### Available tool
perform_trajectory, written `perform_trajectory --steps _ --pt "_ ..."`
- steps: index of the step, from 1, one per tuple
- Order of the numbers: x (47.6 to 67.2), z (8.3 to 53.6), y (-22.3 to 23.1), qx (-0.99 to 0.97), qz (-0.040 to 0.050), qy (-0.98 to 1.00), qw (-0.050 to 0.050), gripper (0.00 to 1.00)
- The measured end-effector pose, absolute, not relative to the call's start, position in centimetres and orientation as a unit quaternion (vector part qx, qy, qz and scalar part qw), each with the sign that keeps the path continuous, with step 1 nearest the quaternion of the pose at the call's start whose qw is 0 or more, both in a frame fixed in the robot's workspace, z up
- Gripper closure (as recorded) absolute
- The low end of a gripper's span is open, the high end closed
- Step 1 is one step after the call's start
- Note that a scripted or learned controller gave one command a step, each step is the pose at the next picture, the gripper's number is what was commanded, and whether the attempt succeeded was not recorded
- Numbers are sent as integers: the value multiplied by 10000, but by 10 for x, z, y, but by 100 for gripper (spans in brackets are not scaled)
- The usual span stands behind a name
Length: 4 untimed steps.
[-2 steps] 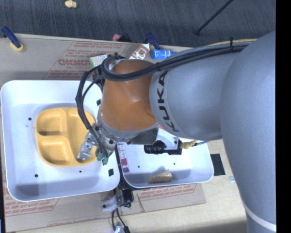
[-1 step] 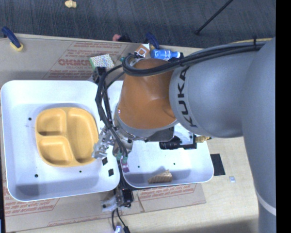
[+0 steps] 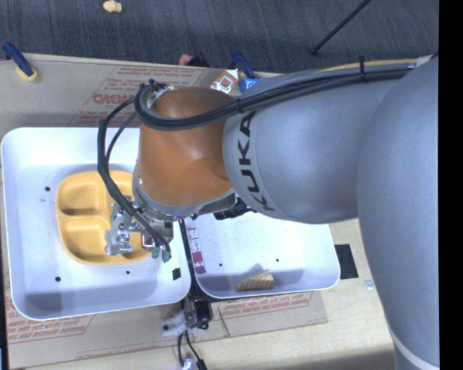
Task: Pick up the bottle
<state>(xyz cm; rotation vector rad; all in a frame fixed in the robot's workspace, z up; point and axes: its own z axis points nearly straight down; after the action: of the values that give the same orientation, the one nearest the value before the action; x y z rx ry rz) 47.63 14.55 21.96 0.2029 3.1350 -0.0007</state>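
My gripper (image 3: pixel 123 239) hangs below the orange wrist band (image 3: pixel 181 156) over the left white bin (image 3: pixel 23 206). It is a metal piece sitting at the right edge of a yellow divided tray (image 3: pixel 81 214) that lies in that bin. The arm's grey body covers most of the right bin (image 3: pixel 309 264) and the right part of the left bin.
A small brown object (image 3: pixel 255 281) lies near the front wall of the right bin. Black cables (image 3: pixel 108 153) loop from the wrist over the left bin. Blue clamps (image 3: pixel 19 60) hold the cardboard sheet under the bins at the back.
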Motion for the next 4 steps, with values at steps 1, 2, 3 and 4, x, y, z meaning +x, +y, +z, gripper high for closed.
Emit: perform_trajectory --steps 1,2,3,4 --pt "476 212 117 1137 -9 9935 -13 100" --pt "477 239 112 -318 -2 9995 10 100" --pt "484 196 126 -1033 -6 9946 -15 100" --pt "484 192 78 -26 -7 10000 -18 100"
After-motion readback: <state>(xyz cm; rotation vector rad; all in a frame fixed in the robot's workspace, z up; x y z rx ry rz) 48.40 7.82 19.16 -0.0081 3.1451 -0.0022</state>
